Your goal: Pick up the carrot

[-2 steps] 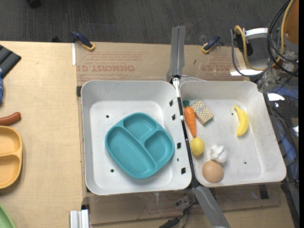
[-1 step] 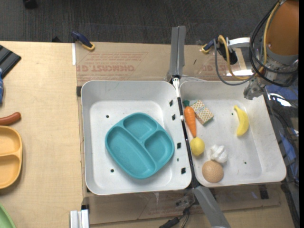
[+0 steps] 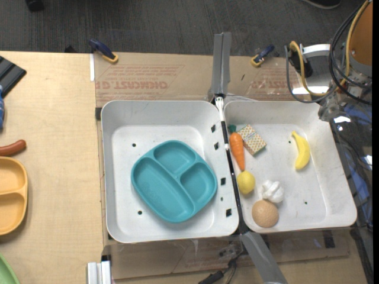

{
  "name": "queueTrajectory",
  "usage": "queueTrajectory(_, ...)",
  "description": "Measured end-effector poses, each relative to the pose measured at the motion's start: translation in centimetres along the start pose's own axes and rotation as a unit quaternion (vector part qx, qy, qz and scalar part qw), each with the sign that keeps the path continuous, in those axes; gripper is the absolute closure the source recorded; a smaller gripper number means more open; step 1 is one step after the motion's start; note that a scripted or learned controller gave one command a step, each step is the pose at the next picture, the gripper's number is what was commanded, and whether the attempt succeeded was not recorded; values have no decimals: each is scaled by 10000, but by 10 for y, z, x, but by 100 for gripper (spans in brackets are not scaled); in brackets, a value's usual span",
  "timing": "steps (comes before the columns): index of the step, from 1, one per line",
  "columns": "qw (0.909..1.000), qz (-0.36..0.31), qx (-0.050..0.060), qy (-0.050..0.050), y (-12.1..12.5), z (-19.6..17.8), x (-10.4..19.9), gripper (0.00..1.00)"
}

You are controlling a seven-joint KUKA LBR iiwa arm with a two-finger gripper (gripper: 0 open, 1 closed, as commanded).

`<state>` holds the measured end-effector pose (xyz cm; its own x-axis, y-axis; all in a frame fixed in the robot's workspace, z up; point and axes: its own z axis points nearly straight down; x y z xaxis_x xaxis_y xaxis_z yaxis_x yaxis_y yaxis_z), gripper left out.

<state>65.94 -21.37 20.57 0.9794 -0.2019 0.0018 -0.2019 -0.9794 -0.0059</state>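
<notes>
- The carrot (image 3: 237, 151) lies in the right bin (image 3: 331, 218), hard against that bin's left wall, just beside the divider between the two bins.
- Its long axis runs nearly straight up and down the view, green top toward the far edge, thin tip pointing toward the near edge and leaning slightly right.
- Just right of the carrot's upper half sits a small patterned block (image 3: 252, 139), close enough to crowd one side of a grip. The yellow lemon (image 3: 246, 182) sits at the carrot's tip, about touching it.
- Farther off in the same bin: a white garlic bulb (image 3: 272, 190), a tan egg-shaped ball (image 3: 265, 213), and a banana (image 3: 301, 151) well to the right.
- The left bin (image 3: 118, 218) holds a teal divided plate (image 3: 173, 181); it has no part in this job.
- My arm (image 3: 358, 46) is at the upper right corner, amid cables. I cannot tell whether my hand is spread or pressed together.
- The carrot therefore lies to the left of my arm and nearer the camera, across the full width of the right bin.
- My judgement: I must cross over the banana and close across the carrot's short width, mid-body, where the wall and the block leave little room.
</notes>
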Motion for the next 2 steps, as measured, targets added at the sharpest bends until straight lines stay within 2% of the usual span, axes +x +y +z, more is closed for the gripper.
queueTrajectory(1,10000,-10,3,-28,-42,26,-9,100)
queueTrajectory(2,9995,313,5,7,7,-41,2,100)
